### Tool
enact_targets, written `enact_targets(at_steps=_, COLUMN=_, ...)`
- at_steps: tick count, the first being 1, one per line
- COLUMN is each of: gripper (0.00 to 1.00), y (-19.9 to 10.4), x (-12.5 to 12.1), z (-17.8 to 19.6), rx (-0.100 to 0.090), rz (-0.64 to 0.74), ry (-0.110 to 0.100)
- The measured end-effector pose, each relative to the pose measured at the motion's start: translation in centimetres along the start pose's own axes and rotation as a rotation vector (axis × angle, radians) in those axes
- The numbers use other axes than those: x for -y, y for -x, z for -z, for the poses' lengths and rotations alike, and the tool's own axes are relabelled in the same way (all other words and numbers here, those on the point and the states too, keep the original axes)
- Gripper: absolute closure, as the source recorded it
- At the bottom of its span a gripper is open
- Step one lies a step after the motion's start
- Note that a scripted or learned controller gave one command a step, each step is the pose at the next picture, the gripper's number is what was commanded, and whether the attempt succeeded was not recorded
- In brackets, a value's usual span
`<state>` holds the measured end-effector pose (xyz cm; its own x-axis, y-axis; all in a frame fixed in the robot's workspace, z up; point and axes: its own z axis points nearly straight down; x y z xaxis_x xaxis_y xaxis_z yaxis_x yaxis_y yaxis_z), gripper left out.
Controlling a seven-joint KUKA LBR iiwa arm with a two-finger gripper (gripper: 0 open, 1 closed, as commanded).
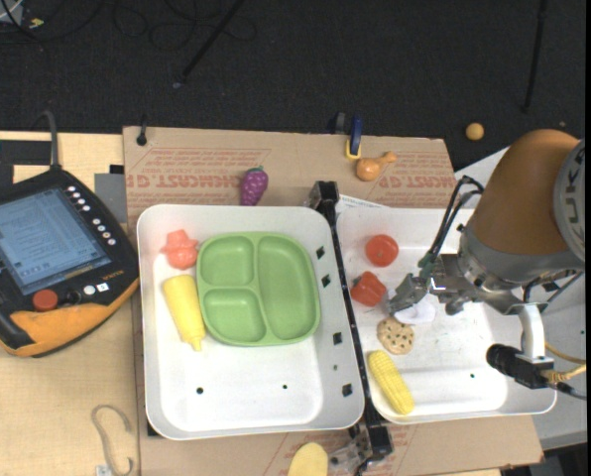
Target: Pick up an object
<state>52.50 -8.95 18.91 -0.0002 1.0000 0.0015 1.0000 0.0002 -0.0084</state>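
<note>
Objects available for picking lie in the right bin, under and around the pincer. Whether the pincer is open or closed cannot be determined; its tip is a dark cluster over a pale patch, and nothing is visibly held in it.

Layout, largest item first, referenced to the pincer:

1. Worktop: carries both bins and a cardboard sheet beneath them.
2. Left bin: well away on the far side of the central divider, opposite the arm's entry side. It holds a green divided plate, a yellow bottle-shaped item and a pink item.
3. Arm: reaches in from the right edge of the view, over the right bin.
4. Corn cob: toward the near edge of the bin from the pincer, apart from it. Its long axis runs diagonally, from the divider toward the bin's near edge.
5. Red round item: toward the far edge, near the pincer.
6. Red pepper-like item: just beside the pincer, on the divider side.
7. Cookie: just beside the pincer, on the near side.

Judgement: the cookie and the red pepper-like item are the closest candidates. Either needs only a short lateral shift before descent.
</note>
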Motion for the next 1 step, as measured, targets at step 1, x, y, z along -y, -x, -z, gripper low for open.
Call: enact_targets(at_steps=1, gripper=0.00, y=-0.88, x=0.50, z=-4.76, rx=-0.001, rz=0.000, ry=0.000)
